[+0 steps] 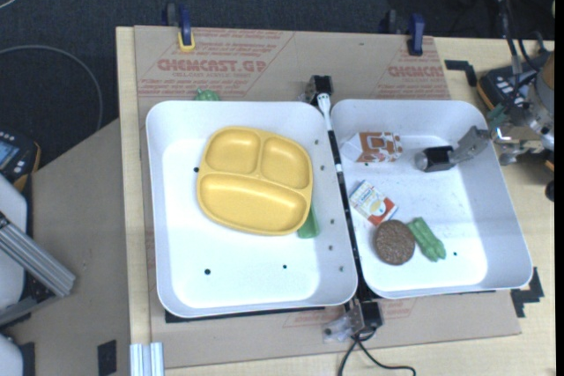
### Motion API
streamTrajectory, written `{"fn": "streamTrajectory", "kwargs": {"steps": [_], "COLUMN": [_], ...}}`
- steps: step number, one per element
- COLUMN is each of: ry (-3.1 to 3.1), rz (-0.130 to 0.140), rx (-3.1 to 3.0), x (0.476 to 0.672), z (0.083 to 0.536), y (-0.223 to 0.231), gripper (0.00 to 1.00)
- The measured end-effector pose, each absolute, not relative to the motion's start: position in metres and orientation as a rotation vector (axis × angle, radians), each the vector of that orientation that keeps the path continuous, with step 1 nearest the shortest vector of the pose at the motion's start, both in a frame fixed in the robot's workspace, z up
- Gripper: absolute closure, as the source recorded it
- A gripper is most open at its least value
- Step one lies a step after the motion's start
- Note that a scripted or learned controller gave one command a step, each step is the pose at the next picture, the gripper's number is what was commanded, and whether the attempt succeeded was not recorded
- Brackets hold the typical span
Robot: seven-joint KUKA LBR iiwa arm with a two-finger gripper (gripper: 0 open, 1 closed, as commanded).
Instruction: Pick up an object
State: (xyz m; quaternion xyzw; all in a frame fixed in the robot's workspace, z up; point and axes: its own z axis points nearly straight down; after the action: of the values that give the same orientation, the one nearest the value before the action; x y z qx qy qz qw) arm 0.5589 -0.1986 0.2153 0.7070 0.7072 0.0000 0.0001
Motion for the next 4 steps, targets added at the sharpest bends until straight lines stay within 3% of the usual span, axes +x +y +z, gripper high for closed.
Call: {"fn": "streamTrajectory", "kwargs": {"steps": [1,2,3,4], "ry": [2.234,2.216,2.231,2.226], "rz": [-0.004,0.002,0.0,-0.007], "rx": [2.223,2.217,2.218,2.23], "x": [0.558,0.606,0.604,0.508], "z": [0.105,0.084,0.085,0.084], "y": [-0.137,-0.187,-0.105,-0.096], "gripper": [0.0,0.0,0.0,0.0]}}
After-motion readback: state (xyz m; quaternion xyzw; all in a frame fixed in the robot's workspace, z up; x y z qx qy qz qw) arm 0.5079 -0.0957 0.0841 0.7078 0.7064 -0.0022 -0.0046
